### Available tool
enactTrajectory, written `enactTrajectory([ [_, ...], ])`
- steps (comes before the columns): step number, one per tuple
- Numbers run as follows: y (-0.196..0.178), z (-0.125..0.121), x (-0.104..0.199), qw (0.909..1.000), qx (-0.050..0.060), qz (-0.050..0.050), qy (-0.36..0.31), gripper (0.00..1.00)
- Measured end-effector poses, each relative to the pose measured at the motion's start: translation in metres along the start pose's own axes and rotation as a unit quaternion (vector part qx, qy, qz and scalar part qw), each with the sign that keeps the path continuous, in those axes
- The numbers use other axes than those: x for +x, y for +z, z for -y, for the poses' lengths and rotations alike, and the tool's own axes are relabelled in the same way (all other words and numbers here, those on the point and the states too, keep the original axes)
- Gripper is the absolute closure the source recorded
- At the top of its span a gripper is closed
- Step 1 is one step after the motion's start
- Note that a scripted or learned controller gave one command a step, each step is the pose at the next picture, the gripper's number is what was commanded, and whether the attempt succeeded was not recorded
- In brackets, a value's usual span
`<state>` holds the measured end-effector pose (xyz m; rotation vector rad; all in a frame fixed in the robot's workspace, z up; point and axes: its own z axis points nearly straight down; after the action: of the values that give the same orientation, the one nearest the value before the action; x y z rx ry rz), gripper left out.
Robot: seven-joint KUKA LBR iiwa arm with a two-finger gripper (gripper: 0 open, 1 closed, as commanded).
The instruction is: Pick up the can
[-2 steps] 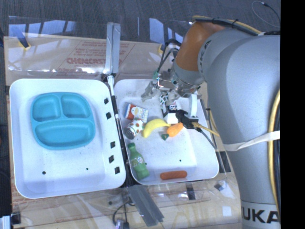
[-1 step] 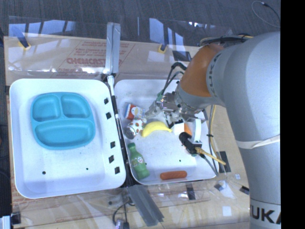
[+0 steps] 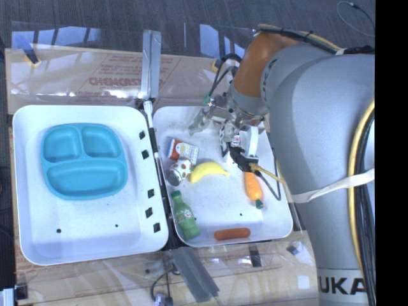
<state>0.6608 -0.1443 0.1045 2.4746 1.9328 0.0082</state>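
Two white bins side by side on the tabletop [image 3: 76, 75]. Left bin [image 3: 32, 222] carries a blue tray [image 3: 83, 160] with three compartments, lying flat toward its far side. Right bin [image 3: 223, 209] has the clutter: the can [image 3: 179, 171] on its side near the left wall, metal end toward the camera, touching or nearly touching a red-and-white carton [image 3: 182, 150] just behind it. A banana [image 3: 208, 171] lies just right of the can. A green bottle [image 3: 185, 215] lies along the left wall toward the near corner, a sausage [image 3: 232, 234] near the front rim, a carrot [image 3: 253, 187] by the right wall. The arm [image 3: 306, 107] reaches in from the right, orange band above the wrist. The claw [image 3: 234, 146] hangs over the bin's far right part, right of the carton and behind the banana, apart from the can. Its tips blur into dark cabling; whether it is spread or closed I cannot tell, though nothing seems to be caught in it.
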Motion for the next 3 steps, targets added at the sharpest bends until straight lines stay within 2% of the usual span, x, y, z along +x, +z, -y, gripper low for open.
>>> enactTrajectory([
  [1,0.002,0.052,-0.015,0.9997,-0.007,0.000,-0.023,0.00],
  [2,0.011,0.092,-0.038,0.9986,0.002,-0.003,-0.052,0.00],
  [3,0.012,0.020,-0.029,0.9991,0.003,0.001,-0.042,0.00],
])
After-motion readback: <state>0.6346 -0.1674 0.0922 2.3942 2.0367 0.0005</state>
